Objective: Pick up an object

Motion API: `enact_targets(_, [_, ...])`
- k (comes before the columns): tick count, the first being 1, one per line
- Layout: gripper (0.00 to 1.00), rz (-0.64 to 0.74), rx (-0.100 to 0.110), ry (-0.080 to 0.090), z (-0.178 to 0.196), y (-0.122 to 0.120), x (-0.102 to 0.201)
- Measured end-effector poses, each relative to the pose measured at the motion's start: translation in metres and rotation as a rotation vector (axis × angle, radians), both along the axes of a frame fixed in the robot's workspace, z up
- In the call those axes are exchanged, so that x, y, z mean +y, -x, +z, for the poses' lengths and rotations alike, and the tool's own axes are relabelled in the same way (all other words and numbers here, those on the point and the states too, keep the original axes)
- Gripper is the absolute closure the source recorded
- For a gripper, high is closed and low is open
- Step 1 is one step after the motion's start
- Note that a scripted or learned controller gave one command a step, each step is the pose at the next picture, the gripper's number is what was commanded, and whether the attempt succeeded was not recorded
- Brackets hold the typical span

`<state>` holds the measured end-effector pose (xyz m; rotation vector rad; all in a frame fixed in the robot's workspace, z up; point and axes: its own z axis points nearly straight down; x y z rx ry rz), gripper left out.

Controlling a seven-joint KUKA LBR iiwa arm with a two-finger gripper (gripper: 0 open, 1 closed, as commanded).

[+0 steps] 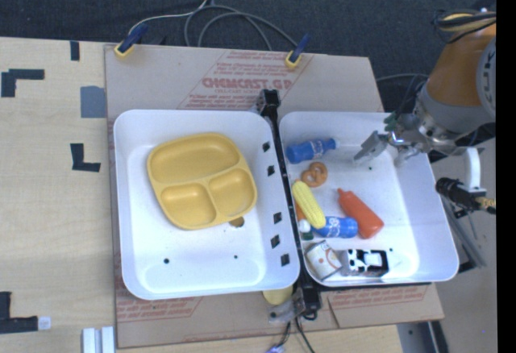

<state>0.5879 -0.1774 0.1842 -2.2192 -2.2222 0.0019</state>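
The right bin holds several small things. A blue bottle lies at its upper left, with a brown pretzel-like ring below it. A yellow corn cob, a red-orange bottle and a small blue bottle lie near the middle. A black-and-white toy and a round white piece sit at the front. My gripper hangs over the bin's upper right part, open, with nothing between its fingers. It is to the right of the blue bottle and apart from it.
The left bin holds a yellow divided plate with a small brown thing at its lower edge. A black divider runs between the bins. Cables lie behind the bench.
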Motion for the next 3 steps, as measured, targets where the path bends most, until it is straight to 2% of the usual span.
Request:
enact_targets(1, [0.0,-0.001,0.011,-0.004,-0.092,0.045,0.018])
enact_targets(2, [1.0,0.001,0.0,0.0,-0.076,0.041,0.017])
enact_targets(3, [1.0,0.007,-0.016,0.001,0.042,0.027,0.088])
